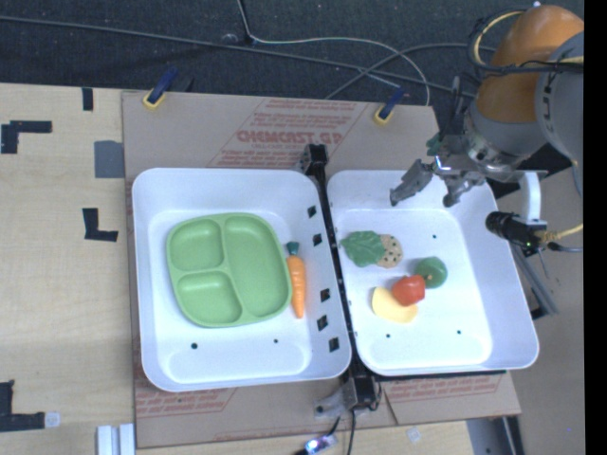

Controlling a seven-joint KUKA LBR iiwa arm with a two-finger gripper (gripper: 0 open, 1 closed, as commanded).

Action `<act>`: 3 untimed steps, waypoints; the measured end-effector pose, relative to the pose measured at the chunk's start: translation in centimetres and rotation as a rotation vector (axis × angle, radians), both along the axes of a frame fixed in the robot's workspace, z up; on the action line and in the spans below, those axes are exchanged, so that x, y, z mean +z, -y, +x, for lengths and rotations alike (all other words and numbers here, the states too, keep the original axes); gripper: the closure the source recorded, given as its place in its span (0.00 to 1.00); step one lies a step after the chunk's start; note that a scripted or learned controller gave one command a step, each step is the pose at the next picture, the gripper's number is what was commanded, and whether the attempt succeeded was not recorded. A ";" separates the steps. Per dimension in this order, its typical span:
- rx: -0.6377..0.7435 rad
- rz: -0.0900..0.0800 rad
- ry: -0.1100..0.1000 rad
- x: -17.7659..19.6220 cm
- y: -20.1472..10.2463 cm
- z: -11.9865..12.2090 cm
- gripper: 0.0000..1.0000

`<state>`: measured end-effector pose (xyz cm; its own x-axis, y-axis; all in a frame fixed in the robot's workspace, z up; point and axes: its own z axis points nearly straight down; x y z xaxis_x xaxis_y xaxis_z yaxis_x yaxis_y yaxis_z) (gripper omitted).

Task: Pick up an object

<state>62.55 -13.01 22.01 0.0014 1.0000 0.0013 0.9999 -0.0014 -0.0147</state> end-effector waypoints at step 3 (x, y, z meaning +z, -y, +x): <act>0.003 -0.002 0.008 -10.6 -0.6 0.4 0.00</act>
<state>62.95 -12.46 11.38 -0.0014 1.0000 -0.0004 1.0000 0.0014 -0.0071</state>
